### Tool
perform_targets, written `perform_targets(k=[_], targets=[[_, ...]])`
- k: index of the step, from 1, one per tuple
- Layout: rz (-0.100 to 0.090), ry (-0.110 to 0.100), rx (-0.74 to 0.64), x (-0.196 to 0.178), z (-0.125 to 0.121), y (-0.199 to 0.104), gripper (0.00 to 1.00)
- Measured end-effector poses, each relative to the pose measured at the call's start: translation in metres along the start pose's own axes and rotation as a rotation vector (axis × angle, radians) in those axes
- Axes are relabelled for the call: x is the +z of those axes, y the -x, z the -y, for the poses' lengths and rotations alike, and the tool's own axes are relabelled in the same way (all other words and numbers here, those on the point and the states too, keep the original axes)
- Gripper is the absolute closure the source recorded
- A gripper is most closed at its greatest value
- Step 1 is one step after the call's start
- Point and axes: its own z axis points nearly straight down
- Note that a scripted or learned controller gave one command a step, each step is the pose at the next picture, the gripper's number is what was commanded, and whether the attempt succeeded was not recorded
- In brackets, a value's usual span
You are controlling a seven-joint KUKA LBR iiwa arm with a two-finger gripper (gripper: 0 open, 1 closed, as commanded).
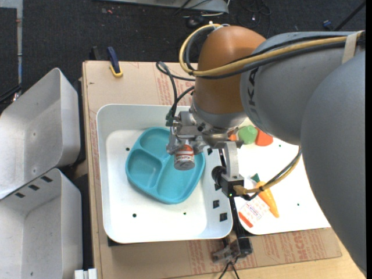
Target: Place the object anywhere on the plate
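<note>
The left white bin [116, 173] at frame centre holds a teal divided plastic plate [154, 173]. Over the plate's right side, the gripper [185, 150] pinches a small cylindrical can with an orange label [185, 157]. The right bin [302, 214] holds an orange carrot [268, 201].

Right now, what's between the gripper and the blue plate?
A small can, between the gripper's fingers, right over the plate near its right edge. The camera view shows nothing else between them.

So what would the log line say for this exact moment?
fingers: shut on small can | can: over teal plate | plate: left bin | release: pending
</note>
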Motion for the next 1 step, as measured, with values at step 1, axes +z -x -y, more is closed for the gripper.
perform_targets(k=[1], targets=[[0.002,-0.001,0.006,0.0010,-0.0006,0.0029,0.00]])
